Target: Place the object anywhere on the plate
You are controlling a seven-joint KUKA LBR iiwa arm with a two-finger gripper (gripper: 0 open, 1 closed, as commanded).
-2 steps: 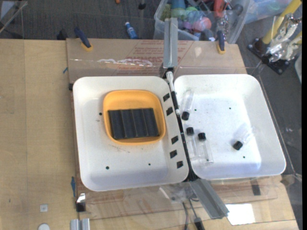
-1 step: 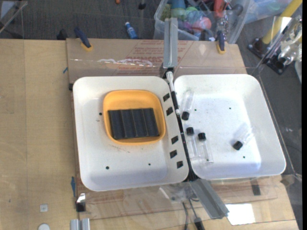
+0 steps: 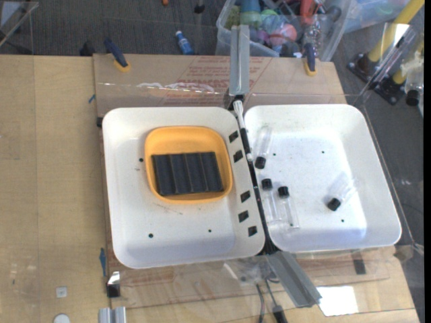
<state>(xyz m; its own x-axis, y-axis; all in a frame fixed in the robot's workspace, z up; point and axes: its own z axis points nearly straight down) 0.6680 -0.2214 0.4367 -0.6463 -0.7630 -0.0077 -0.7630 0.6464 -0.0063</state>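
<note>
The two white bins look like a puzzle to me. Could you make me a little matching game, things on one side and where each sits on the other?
Things:
1. orange plate
2. dark ridged block
3. clear vials with black caps
4. tub of colourful toys

Places:
A. on the floor beyond the bench
B. lying on the plate
C. in the left bin
D. scattered in the right bin

Pairs: 1-C, 2-B, 3-D, 4-A
</note>
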